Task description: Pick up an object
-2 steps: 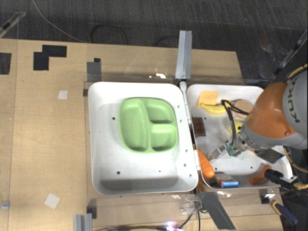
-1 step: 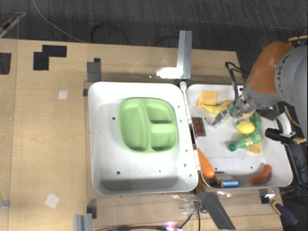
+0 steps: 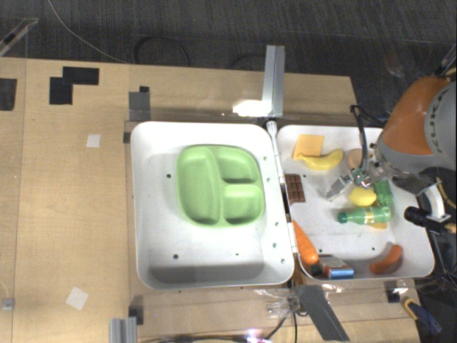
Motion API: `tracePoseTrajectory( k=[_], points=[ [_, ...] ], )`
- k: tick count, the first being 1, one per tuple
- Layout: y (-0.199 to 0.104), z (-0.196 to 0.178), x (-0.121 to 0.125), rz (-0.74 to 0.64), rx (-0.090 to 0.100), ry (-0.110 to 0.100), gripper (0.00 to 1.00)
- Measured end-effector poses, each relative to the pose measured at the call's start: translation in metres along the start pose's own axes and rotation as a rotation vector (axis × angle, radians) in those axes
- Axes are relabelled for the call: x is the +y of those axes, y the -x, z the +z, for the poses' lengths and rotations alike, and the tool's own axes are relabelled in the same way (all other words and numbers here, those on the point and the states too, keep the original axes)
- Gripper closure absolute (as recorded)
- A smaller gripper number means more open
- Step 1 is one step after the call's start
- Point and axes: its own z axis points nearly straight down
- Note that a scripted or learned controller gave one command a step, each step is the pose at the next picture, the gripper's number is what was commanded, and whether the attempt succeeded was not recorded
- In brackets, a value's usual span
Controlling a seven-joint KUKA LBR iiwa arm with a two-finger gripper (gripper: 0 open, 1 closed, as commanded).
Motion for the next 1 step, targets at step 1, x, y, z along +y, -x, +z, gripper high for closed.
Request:
tracePoseTrajectory(
  k=[1],
  points=[
    [-0.0120,-0.0006,-0.0119,0.095,-0.002,0.002,0.00]
  ],
)
